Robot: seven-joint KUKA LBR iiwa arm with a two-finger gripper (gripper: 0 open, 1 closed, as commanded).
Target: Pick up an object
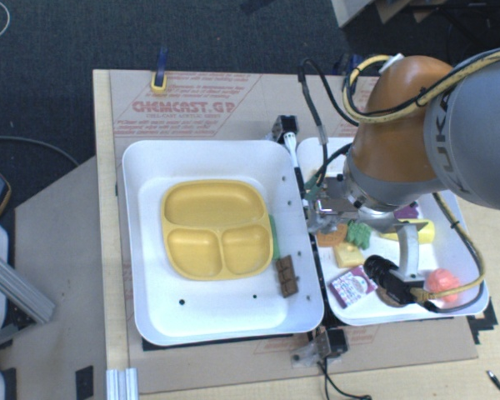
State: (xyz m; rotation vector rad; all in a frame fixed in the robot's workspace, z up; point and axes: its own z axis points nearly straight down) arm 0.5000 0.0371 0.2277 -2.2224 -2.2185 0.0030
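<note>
1. Dark carpet surrounds a cardboard-topped bench (192,98) bearing two white bins.
2. At the right bin (475,302), the arm's gripper (329,211) hangs low over a heap of small objects; I cannot tell its state, since the wrist hides it.
3. Beneath it lie a green block (358,235), yellow block (348,254) and purple packet (351,286).
4. Left bin (142,223) holds a yellow divided tray (217,227) and brown bar (287,276).
</note>
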